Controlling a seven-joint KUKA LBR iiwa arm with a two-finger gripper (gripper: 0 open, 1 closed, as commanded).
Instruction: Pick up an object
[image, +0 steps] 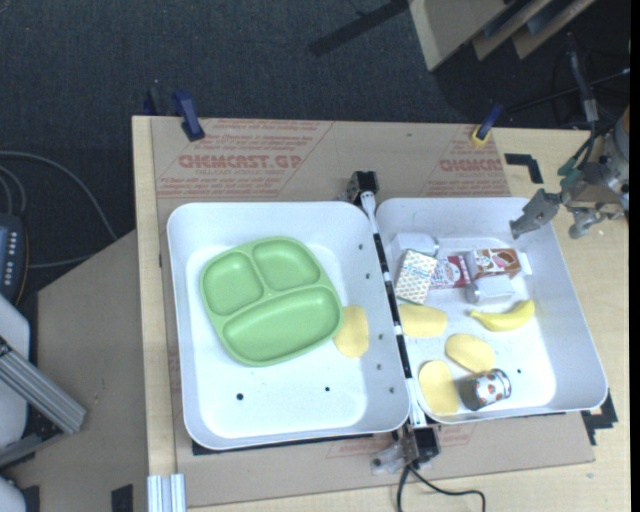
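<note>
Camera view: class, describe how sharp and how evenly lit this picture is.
Camera view: soft overall, print on the carton unreadable; gripper blurred at the right edge; white bins bright, floor dark; green tray evenly lit, only faint shadows.

- Left bin (200, 400): green divided plate (270, 298) fills the upper middle; a yellow piece (352, 332) touches its right edge. Bare floor along the front and left side.
- Right bin (575, 330): crowded down the middle. Patterned packet (417, 277), small carton (486, 270), banana (505, 317), three more yellow pieces (421, 320) (469, 351) (437, 386) and a can (487, 388) lie close together, gaps narrow.
- Open floor there along the right wall and upper right corner.
- Gripper (555, 212) hangs over that upper right corner, above the rim.
- Black clamp (363, 186) stands at the top of the wall between the bins.
</note>
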